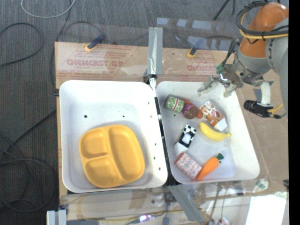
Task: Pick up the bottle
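Left bin (70,97): open floor along its far side; a yellow divided tray (111,154) fills the near part.
Right bin (243,139): crowded; bottle (185,139) hemmed by can (175,104), banana (213,132), red box (188,166), carrot (209,167).
Clear room: right bin's far right corner and right edge.

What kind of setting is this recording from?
Probably a robotics lab bench for pick-up tests: two white bins clamped onto a cardboard sheet, toy food such as a banana and carrot, and loose cables on carpet.
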Robot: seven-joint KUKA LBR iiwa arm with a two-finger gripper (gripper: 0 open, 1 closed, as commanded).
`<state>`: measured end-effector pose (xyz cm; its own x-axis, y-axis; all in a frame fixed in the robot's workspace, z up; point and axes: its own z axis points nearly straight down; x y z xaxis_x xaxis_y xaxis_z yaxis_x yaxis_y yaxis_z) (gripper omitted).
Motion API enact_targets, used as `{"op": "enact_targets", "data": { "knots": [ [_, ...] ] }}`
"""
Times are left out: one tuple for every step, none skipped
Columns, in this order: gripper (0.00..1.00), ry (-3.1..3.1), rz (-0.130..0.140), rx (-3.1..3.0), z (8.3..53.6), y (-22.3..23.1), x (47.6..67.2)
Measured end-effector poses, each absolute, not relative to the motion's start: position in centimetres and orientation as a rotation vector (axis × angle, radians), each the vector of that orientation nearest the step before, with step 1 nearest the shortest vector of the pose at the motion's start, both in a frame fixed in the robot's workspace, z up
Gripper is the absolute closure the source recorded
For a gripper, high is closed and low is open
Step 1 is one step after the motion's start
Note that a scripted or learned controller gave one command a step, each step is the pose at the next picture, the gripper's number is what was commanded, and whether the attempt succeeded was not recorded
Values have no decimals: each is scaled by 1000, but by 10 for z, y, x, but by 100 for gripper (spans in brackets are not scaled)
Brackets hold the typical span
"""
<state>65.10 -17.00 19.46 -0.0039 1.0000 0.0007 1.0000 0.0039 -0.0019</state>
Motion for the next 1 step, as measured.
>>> {"op": "enact_targets", "data": {
  "knots": [
    [0, -2149, 1, -2289, 190, -170, 611]
  ]
}}
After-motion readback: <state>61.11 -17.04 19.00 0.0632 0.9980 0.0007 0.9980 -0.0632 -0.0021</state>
